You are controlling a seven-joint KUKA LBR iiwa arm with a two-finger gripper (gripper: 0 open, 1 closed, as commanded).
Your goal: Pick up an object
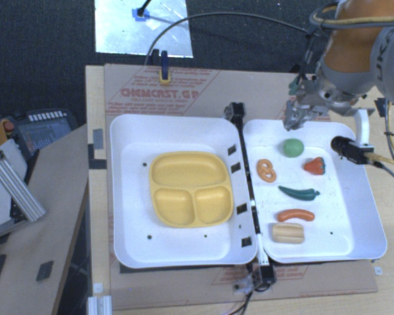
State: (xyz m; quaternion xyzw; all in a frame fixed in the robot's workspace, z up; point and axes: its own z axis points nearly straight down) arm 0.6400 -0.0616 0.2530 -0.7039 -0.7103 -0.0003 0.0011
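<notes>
Six toy foods lie in the right bin [364, 238]. The green ball [293, 147] sits nearest the bin's far wall, directly below the gripper [294, 121], which hovers just above it without touching. Whether the gripper is open cannot be told; nothing shows in its grasp.

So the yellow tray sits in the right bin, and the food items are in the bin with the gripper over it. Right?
Not quite. In the camera view the yellow tray lies in the left bin, not the right one. The rest stands: the food items, such as the green ball and sausage, are in the right bin, with the gripper over its far edge.
</notes>
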